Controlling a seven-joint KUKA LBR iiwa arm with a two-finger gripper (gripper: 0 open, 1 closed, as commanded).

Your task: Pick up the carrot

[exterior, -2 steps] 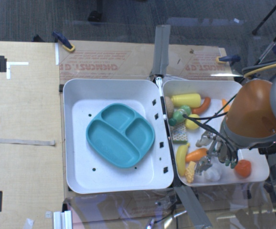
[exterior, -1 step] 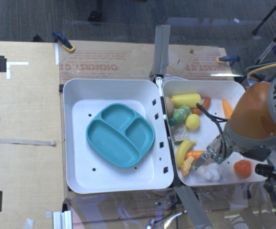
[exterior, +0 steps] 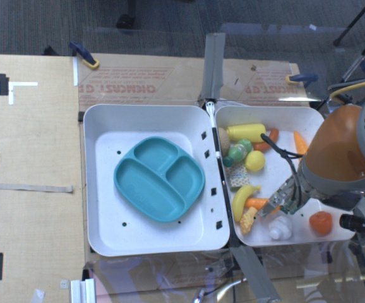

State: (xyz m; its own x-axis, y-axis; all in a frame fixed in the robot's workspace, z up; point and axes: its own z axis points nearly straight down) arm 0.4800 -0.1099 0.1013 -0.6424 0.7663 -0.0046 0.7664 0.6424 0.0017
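The carrot (exterior: 256, 202) is a small orange piece lying low in the right bin (exterior: 268, 110), between a yellow banana (exterior: 240, 198) and a corn cob (exterior: 249, 219). My gripper (exterior: 276, 206) is down inside this bin, its tip right at the carrot's right end and touching or nearly touching it. The arm's orange band (exterior: 340, 147) covers the bin's right side. The carrot still rests on the bin floor.
The right bin also holds a yellow cylinder (exterior: 245, 131), a green piece (exterior: 238, 151), a lemon (exterior: 254, 161), an orange wedge (exterior: 300, 142), a white piece (exterior: 280, 230) and a red tomato (exterior: 321, 223). A blue divided plate (exterior: 160, 178) lies in the left bin (exterior: 144, 110).
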